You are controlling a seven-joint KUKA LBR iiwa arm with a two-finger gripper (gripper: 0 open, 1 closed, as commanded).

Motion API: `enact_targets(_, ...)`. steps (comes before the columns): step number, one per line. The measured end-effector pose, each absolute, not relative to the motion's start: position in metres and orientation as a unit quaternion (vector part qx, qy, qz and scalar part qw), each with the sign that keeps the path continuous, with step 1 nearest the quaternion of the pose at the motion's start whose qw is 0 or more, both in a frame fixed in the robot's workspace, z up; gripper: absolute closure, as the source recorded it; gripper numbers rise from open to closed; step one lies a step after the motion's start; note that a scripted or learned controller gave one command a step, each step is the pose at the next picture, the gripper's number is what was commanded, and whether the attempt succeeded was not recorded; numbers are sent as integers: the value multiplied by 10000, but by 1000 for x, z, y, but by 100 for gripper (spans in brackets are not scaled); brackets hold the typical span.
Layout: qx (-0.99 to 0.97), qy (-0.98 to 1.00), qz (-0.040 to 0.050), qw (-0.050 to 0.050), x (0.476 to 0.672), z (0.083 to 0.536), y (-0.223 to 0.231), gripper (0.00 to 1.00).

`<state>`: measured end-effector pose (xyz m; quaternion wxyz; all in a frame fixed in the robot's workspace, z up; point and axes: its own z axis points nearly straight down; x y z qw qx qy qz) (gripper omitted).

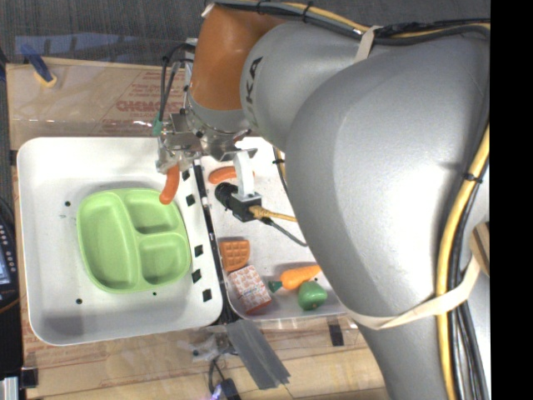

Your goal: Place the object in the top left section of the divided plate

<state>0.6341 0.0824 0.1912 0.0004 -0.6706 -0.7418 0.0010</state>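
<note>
1. Grey arm [391, 165], the nearest thing, bulks over the right half of the view and hides much of the right bin [265, 238].
2. Its orange band [221, 57] sits above the wrist, which points down towards the divider between the two bins.
3. At the wrist's end the gripper [173, 167] hangs over the upper right part of the left bin [42, 190]. Its fingers look pinched on the upper end of an orange sausage [169, 187].
4. That sausage hangs tilted. Its lower tip is over the upper right rim of the green plate [108, 240], beside the plate's upper small section.
5. The plate lies flat in the middle of the left bin, with one long section on its left and two small ones on its right.
6. In the right bin, near the divider, a waffle [235, 250] lies just above a pink patterned block [250, 290].
7. To their right, a carrot [300, 276] rests touching a green pepper [312, 295], both close under the arm.
8. Higher in that bin, a second orange piece [221, 174] lies just right of the gripper.
9. Farthest off, brown cardboard [83, 98] covers the bench beyond the bins.
</note>
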Motion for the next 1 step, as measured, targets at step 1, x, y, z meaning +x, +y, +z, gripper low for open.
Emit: enact_targets(1,-6704,-7420,10,5,634,191,83,0)
